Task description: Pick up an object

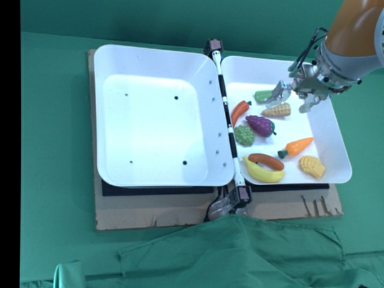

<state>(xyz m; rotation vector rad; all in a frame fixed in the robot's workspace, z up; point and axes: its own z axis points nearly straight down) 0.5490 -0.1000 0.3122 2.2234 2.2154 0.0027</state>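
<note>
Across the green-draped bench, the shallow white plastic left bin [108, 161] lay beside the shallow white plastic right bin [342, 161], a black-and-white jointed rod [224, 104] running between their touching rims. Just inside the right bin, a small red-orange plastic chilli [240, 110] lay above a knobbly green broccoli toy [244, 135]. At four o'clock from these sat a brown sausage [266, 161] touching a yellow plastic banana [263, 173]. A purple grape bunch [260, 125] sat near the bin's centre, with a yellow corn cob [277, 110] at one o'clock from it and a green pepper-like piece [263, 96] just above. An orange toy carrot [296, 146] and a yellow ridged piece [312, 167] lay toward four o'clock. The metal two-finger gripper [295, 96] hung over the bin's upper right, fingers spread wide apart and holding nothing, one fingertip just beside the corn and green piece.
</note>
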